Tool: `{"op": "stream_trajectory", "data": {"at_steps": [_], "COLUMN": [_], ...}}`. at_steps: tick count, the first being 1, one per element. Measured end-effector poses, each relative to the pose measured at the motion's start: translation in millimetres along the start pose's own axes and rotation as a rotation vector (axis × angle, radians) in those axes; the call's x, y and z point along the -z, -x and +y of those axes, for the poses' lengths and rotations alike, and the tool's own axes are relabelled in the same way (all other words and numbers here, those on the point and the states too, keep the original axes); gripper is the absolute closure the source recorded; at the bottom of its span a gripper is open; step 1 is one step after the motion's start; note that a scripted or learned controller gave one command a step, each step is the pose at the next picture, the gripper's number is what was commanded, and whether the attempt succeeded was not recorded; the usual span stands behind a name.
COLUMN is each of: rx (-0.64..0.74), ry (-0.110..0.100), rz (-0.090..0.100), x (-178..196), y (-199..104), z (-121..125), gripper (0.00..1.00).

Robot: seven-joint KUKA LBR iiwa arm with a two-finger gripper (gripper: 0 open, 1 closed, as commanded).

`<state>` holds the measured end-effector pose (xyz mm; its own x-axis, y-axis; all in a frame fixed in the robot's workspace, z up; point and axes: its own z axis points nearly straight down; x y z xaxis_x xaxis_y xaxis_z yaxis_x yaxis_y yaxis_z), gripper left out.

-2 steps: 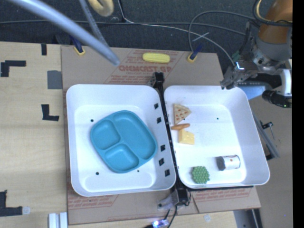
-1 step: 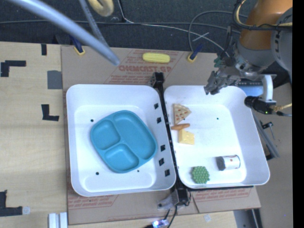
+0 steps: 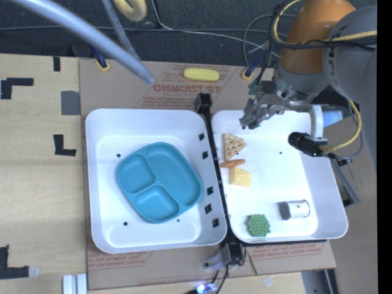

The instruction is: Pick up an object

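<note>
Two bins sit side by side on the bench (image 3: 37, 164). The left bin (image 3: 98, 164) holds a divided plate (image 3: 159, 181). In the right bin (image 3: 318, 188): a waffle wedge (image 3: 233, 144), a carrot stick (image 3: 232, 162) and a cheese block (image 3: 241, 177) by its left wall, broccoli (image 3: 258, 225) and a can (image 3: 294, 209) at the front.

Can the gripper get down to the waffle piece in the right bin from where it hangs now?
Probably yes. The gripper hangs just above the waffle piece, nothing lies between them, and the carrot stick sits on its far side.
</note>
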<state>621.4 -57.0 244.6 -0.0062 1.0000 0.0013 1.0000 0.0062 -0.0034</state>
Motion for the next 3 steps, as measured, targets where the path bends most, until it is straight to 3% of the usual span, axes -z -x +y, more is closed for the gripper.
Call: {"op": "stream_trajectory", "data": {"at_steps": [3], "rx": [0.0], "ry": [0.001], "rz": [-0.001], "x": [-10], "y": [-152], "z": [-22], "gripper": [1.0]}}
